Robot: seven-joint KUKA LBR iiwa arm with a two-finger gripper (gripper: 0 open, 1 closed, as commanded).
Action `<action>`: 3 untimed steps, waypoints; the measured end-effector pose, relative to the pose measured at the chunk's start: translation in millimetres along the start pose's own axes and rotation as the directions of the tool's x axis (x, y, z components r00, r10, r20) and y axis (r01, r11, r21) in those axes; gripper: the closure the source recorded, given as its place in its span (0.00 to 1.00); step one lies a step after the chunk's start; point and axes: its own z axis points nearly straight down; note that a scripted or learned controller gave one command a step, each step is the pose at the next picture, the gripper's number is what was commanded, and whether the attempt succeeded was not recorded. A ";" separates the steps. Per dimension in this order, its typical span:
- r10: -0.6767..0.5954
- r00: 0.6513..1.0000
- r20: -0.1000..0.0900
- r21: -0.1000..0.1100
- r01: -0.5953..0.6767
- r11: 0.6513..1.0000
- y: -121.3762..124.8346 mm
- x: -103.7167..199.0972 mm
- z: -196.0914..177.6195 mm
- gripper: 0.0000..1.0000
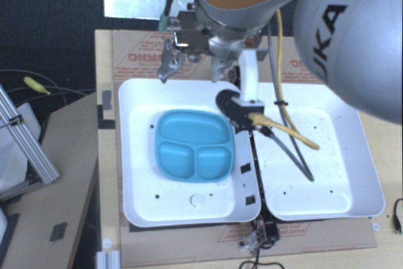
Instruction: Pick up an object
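A light blue plate (194,145) with three compartments lies flat in the middle of the left bin (135,135). My gripper (192,71) hangs over the far rim of that bin, behind the plate and apart from it. Its fingers (166,67) stand spread and open, with nothing between them. The big grey arm with its orange band comes in from the top right and hides the far right corner of the bench.
The right bin (327,198) sits flush against the left one, with a black seam (255,179) between them. Brown cardboard (135,57) lies under both bins. An aluminium frame (22,148) stands off the bench at the left.
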 end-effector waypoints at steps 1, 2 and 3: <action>0.005 1.000 0.001 -0.001 -0.005 1.000 -26.4 -3.2 -82.6 0.00; 0.000 1.000 0.005 0.005 0.000 1.000 -25.4 -3.0 -88.6 1.00; 0.013 1.000 0.008 0.008 -0.013 1.000 0.5 -28.3 -77.7 1.00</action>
